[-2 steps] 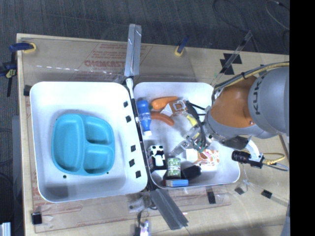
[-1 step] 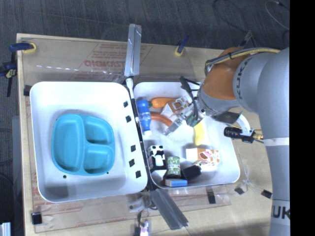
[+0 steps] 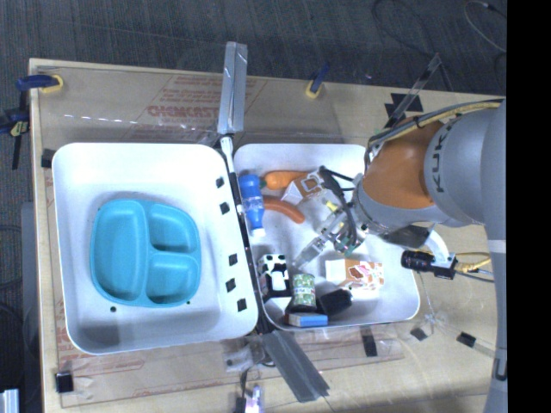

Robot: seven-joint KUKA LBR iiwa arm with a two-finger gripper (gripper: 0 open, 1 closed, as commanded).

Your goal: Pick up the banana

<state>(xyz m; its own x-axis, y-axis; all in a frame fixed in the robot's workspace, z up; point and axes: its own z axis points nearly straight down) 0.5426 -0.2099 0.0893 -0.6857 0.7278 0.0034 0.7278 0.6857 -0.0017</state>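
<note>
My gripper (image 3: 331, 227) hangs low over the middle of the right bin (image 3: 392, 304), below the arm's orange band (image 3: 394, 175). No yellow banana stands out among the clutter; the wrist and gripper hide part of the bin's middle. Just left of the gripper lie an orange carrot-like piece (image 3: 282, 179) and a reddish-orange sausage shape (image 3: 285, 211). A small tan packet (image 3: 310, 187) sits near the gripper's upper left.
The right bin also holds a blue bottle (image 3: 250, 198) along its left wall, a black-and-white toy (image 3: 275, 273), a green can (image 3: 303, 289), a black object (image 3: 334, 300) and a white-orange box (image 3: 356, 274). A turquoise divided plate (image 3: 146, 252) lies in the left bin (image 3: 73, 170).
</note>
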